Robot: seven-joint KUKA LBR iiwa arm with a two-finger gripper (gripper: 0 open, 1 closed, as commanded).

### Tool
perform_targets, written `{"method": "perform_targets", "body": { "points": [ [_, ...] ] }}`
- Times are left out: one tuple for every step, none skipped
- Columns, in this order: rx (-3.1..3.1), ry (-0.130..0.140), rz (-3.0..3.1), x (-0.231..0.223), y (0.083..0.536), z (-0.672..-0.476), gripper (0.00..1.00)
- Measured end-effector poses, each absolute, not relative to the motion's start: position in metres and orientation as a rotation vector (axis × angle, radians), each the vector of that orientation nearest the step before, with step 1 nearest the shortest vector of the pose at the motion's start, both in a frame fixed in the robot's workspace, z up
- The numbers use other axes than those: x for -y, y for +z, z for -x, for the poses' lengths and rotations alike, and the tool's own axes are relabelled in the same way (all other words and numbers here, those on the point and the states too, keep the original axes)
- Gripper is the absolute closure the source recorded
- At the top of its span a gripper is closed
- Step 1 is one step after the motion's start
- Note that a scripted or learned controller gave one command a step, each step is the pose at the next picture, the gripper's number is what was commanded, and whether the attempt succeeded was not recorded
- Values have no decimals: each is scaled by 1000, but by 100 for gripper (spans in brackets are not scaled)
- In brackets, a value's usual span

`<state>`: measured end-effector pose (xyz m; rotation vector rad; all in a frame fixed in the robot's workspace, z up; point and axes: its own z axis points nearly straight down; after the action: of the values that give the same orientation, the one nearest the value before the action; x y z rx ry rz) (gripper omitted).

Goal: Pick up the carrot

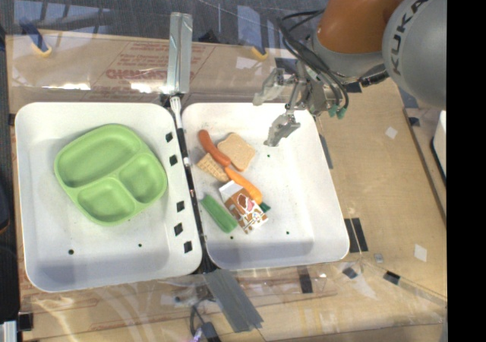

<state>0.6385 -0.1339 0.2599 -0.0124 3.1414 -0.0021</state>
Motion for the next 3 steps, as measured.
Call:
{"method": "perform_targets", "body": {
  "points": [
    [-3149, 3, -151, 109, 90, -654, 0],
    [-3136, -1, -141, 109, 108, -659, 100],
    [-3058, 1, -697, 69, 195, -631, 100]
  ]
}}
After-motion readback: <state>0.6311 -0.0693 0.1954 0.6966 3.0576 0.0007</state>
